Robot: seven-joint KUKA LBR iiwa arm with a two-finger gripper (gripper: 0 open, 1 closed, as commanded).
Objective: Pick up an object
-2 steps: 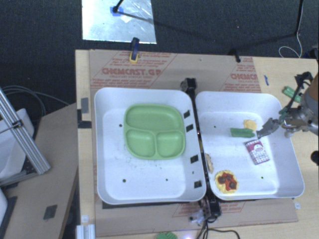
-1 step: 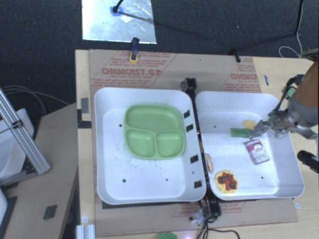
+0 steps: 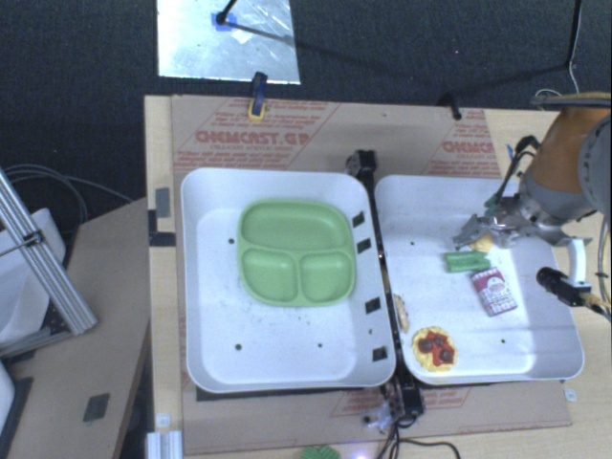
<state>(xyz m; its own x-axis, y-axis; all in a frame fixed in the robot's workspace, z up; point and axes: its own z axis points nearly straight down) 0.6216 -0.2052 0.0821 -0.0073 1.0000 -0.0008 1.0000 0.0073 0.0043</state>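
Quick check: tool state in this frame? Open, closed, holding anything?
Tool: cannot be told. It sits low in the right bin, just above the green block, which lies on the bin floor.

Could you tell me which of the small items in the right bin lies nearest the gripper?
The green block, just below the gripper. The red-and-white packet lies lower, and the toy pizza sits far off at the bin's near-left corner.

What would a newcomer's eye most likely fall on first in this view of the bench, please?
Probably the green divided plate, lying alone in the left bin. Next, the gripper reaching into the right bin from the right, just above a green block. Nearby lie a small red packet and, toward the front corner, a toy pizza.
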